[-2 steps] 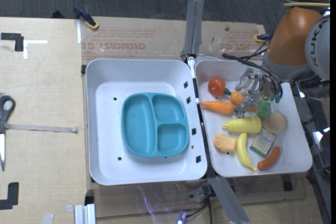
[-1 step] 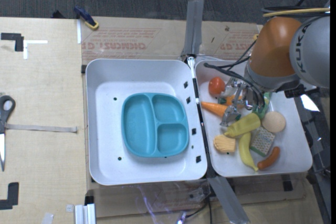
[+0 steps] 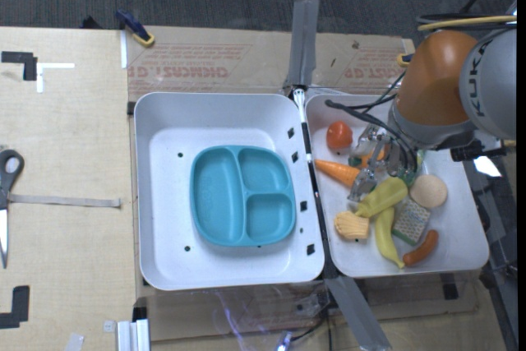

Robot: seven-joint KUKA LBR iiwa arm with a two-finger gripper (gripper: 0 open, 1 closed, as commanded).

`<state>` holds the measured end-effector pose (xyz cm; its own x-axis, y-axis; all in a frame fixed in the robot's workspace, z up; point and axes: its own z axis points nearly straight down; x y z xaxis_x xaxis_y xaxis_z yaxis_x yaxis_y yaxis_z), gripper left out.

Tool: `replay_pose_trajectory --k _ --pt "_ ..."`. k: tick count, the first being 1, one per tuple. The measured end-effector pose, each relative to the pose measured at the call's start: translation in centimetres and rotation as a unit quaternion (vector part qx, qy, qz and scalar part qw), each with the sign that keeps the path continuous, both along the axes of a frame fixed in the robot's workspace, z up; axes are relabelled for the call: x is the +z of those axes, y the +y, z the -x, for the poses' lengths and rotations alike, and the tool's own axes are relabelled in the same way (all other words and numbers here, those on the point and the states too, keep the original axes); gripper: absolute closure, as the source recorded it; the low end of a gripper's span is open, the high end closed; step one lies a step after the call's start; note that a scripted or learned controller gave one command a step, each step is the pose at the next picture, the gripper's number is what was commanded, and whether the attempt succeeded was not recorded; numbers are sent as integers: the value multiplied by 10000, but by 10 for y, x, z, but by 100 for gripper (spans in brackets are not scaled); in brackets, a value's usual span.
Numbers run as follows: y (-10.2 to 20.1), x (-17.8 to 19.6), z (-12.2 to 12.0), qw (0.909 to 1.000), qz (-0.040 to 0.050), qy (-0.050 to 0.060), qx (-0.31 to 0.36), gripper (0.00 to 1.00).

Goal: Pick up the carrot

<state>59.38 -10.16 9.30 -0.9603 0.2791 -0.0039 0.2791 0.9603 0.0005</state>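
Over the right bin [image 3: 460, 259] hangs the arm [image 3: 460, 86], reaching in from the right; its gripper [image 3: 367, 177] points down just right of the carrot [image 3: 339, 171]; whether it is spread or pressed together cannot be told, and nothing is seen pinched in it. Against that bin's left wall lies the carrot, orange, its thick end toward the gripper and its tip toward the wall; a tomato [image 3: 338, 135] sits just behind it; a banana [image 3: 385, 214] curves near the front, with a corn piece [image 3: 352, 226] at its left, an egg [image 3: 428, 191] and a sausage [image 3: 420, 247] at its right. Inside the left bin [image 3: 156, 201] rests a blue tray [image 3: 243, 195] with three compartments; scissors [image 3: 6, 193] lie on the bench [image 3: 62, 136] at far left.
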Motion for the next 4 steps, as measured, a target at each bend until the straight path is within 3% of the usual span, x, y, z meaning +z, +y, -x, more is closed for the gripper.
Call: replay_pose_trajectory --k 1,2,3,4 --pt "8 0 -15 9907 -2 -3 -1363 0" --pt "1 0 15 9747 -6 7 -2236 0" --pt "6 0 -37 9517 -3 -2 -3072 0" --pt "7 10 -37 9523 7 -9 -3052 100"
